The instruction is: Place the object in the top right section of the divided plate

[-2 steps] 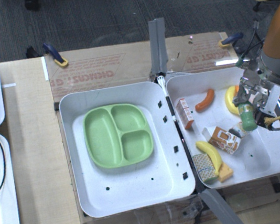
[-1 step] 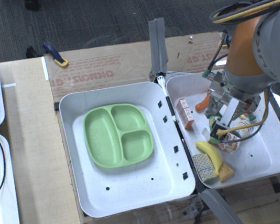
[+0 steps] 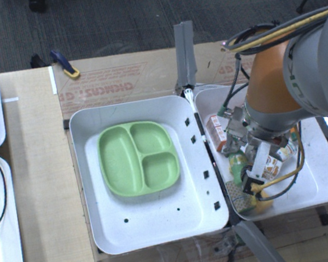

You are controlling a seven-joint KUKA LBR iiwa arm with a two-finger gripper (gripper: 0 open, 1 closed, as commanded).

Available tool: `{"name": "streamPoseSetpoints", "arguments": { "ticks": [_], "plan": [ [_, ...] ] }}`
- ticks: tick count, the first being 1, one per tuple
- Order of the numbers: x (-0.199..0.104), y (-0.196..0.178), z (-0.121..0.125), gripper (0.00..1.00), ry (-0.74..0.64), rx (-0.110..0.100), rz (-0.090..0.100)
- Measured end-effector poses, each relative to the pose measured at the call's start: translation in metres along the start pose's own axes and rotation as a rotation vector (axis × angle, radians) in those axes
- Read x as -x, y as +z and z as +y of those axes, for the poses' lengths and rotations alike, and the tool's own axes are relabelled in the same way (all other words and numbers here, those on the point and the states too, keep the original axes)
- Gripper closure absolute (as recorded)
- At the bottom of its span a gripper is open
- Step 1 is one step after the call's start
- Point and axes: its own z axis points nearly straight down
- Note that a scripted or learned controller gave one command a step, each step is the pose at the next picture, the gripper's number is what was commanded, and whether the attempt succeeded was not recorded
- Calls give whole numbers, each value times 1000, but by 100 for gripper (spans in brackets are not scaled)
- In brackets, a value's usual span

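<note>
Divided plate [image 3: 137, 163], a smooth pale green moulding shaped as a rounded rectangle, lay flat near the middle of the left bin [image 3: 90, 189]. Raised ridges split it into one long compartment on its left and two smaller ones on its right. The top right section [image 3: 151, 137] showed the same plain glossy green as the others. The left bin was a shallow white tub with rounded corners and a few small dark spots on its floor.

The gripper [image 3: 241, 145] hung low over the left part of the right bin [image 3: 323, 188], below the arm's orange band and grey shell. Whether it was parted or closed could not be told, and nothing could be seen held in it. A small red-and-white printed carton [image 3: 216, 131] lay just beside it, near the bin's left wall. A crumpled green packet [image 3: 237, 161] sat close beneath it, and a yellow rounded item [image 3: 261, 206] lay near the bin's front corner. Which of these was the task's object could not be told.
</note>
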Motion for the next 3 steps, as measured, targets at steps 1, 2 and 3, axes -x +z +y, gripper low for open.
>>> {"name": "streamPoseSetpoints", "arguments": {
  "ticks": [1,2,3],
  "plan": [
    [-67,-13,-63,100,-118,3,0],
    [-126,-30,-85,100,-198,3,-2],
    [-126,-30,-85,0,-198,3,-2]
  ]
}}
